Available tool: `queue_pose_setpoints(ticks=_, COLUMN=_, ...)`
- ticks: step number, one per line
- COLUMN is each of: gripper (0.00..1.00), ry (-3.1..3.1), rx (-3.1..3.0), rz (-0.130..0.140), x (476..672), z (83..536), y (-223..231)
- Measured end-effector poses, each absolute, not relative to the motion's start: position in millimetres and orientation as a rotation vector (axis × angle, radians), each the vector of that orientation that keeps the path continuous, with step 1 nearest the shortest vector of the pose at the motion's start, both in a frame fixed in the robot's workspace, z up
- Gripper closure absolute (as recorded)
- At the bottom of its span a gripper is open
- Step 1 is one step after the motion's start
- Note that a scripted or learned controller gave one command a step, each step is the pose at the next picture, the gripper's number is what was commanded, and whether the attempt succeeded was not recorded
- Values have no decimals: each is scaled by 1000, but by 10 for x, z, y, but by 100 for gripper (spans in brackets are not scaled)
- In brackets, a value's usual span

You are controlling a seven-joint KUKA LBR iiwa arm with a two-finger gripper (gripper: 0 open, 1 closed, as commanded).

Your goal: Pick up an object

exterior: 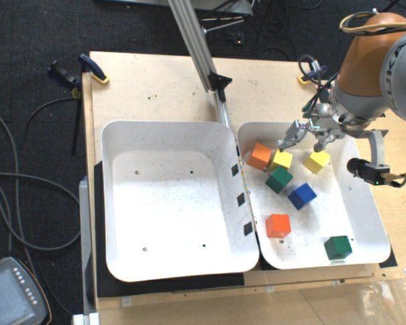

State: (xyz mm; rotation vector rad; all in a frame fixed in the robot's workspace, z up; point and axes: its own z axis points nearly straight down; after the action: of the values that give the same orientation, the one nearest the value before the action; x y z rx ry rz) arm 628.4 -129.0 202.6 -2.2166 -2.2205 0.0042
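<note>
The right bin (pixel 365 215) holds several coloured cubes. An orange cube (pixel 260 156), a yellow cube (pixel 282 160) and a green cube (pixel 279 179) sit clustered near its back left. Another yellow cube (pixel 316 162) lies just right of them, a blue cube (pixel 302 196) in the middle, an orange-red cube (pixel 278 225) toward the front left and a dark green cube (pixel 338 247) at the front right. My gripper (pixel 306 138) hangs open over the back of this bin, its fingers spread above the two yellow cubes, with nothing between them.
The left bin (pixel 122 181) stands beside the right one, sharing a raised middle wall. A metal pole (pixel 193 36) slants across the bench's back. Clamps (pixel 95 70) sit at the bench's back corners. Cables lie on the dark floor to the left.
</note>
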Motion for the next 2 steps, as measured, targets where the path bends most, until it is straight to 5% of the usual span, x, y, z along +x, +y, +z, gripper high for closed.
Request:
queue_pose_setpoints(ticks=1, gripper=0, ry=-2223, rx=-2219, rz=0, x=6290, z=2052, y=-1290)
queue_pose_setpoints(ticks=2, gripper=0, ry=-2217, rx=-2220, rz=7, x=6249, z=1427, y=-1338)
